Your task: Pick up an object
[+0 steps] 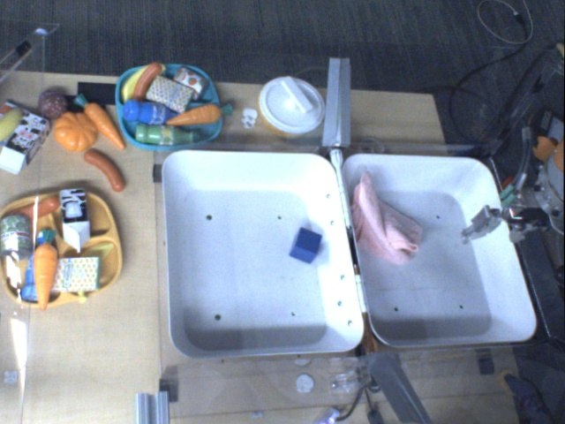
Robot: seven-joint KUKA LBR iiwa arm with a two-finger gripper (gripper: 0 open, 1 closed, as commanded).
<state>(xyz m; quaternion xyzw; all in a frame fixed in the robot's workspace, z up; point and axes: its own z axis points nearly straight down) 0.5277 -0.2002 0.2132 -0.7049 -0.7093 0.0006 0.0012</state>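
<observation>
Hovering at the right rim of the right bin (508, 263), the gripper (482, 223) shows as a small grey piece at the view's right edge; jaws too small and blurred to tell if spread or pressed together, nothing seen between them. Pink cloth (381, 221) lies crumpled in the right bin, against its left wall, well apart from the jaws, left of them with bare white floor between. Blue cube (306, 244) sits in the left bin (203, 325), right of centre, near the divider, farther still from the jaws. Both things rest flat on bin floors, not touching each other. On the desk (132, 360) outside the bins: a blue bowl (168, 135) of toy food at upper left, a yellow tray (110, 237) of toy food at far left, loose orange toy pumpkin (74, 132) and carrot (108, 125) between them, a white round lid-like dish (291, 104) above the left bin. Cables at upper right, off the desk.
</observation>
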